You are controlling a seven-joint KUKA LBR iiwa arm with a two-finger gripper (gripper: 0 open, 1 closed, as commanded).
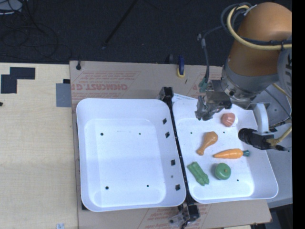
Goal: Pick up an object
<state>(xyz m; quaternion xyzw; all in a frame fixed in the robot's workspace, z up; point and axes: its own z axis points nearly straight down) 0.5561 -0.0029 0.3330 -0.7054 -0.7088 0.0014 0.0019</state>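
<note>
From above, you see the claw [206, 112] hanging over the far side of the right bin [267, 187]; I cannot tell its state. In that bin lie a pink ball [228, 119], a drumstick [208, 141], a carrot [229, 153], a green round piece [222, 171] and a green pod [198, 172], perhaps beans.

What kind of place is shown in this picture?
Most likely a robotics lab bench set up for grasping trials. A robot arm reaches over two shallow white bins; toy foods such as a carrot and a drumstick lie in the right one, and loose cables trail behind.
</note>
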